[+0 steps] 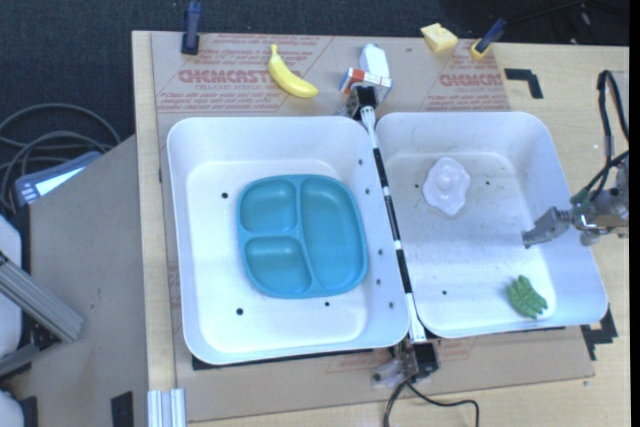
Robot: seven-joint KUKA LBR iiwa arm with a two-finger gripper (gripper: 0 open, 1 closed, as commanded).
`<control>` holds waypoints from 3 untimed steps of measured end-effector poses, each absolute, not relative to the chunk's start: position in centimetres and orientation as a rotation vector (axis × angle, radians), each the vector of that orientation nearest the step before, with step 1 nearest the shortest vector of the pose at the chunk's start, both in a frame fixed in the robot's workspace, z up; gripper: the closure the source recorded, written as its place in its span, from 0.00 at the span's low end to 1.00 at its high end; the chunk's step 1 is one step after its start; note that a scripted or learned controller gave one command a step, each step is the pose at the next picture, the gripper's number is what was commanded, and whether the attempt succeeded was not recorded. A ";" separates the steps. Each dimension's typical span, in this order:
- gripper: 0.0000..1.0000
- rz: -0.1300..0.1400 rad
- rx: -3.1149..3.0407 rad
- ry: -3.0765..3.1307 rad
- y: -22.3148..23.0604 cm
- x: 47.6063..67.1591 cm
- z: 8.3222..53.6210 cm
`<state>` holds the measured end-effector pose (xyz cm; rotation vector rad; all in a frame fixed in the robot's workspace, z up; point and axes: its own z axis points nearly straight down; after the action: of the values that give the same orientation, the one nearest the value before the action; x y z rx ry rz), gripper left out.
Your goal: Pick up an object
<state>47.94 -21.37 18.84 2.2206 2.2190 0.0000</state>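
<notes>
At right, my gripper [540,230] hangs over the right bin [480,130]; whether it's open I cannot tell. Green object [527,296] lies below it.

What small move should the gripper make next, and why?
Probably slide toward the green object, then descend. The gripper sits at the right bin's right side holding nothing, and that object lies nearest; the clear lump is farther.

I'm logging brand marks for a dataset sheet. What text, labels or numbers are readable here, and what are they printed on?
"CHEMCAST", red print, on the brown cardboard sheet under the bins, left.
Same red print, partly hidden, at right: roughly "CHEMCAST".
Smaller red lines beside both: too blurred to read.
Small red-and-white box: print unreadable.
</notes>
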 end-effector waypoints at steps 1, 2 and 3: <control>0.00 -0.001 2.223 2.223 -20.2 47.9 14.5; 0.00 0.000 2.220 2.219 -22.4 48.0 21.0; 0.00 0.002 2.217 2.222 -21.0 56.2 22.5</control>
<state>56.18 -21.03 22.50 2.2174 2.2217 0.0016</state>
